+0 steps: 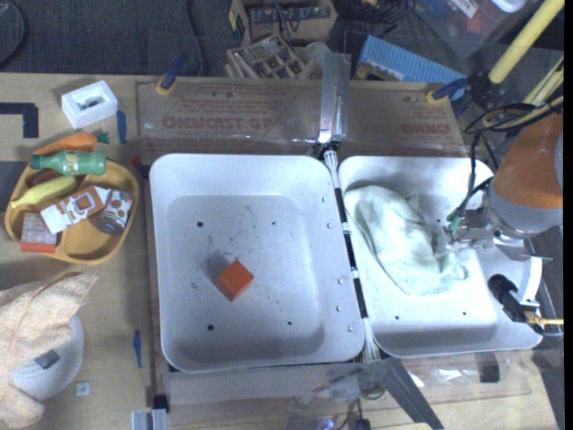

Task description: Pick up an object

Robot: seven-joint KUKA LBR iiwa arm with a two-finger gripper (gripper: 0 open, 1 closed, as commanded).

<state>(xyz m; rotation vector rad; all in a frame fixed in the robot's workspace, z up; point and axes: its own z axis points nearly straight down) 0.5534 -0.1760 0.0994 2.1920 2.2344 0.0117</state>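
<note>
An orange block (235, 279) lies in the left bin (179, 186), a little left of its middle. A crumpled pale green-white cloth (394, 231) covers much of the right bin (430, 316). My gripper (448, 247) is low in the right bin, at the cloth's right edge, with the grey arm and its orange band (530, 170) rising to the right. The fingertips press into the cloth folds, and I cannot make out how they stand.
A yellow bowl (22, 231) with toy food stands on the bench at the far left, and a tan cloth (40, 325) lies below it. A white box (89, 103) sits at the back left. Clear plastic sheeting lies behind the bins.
</note>
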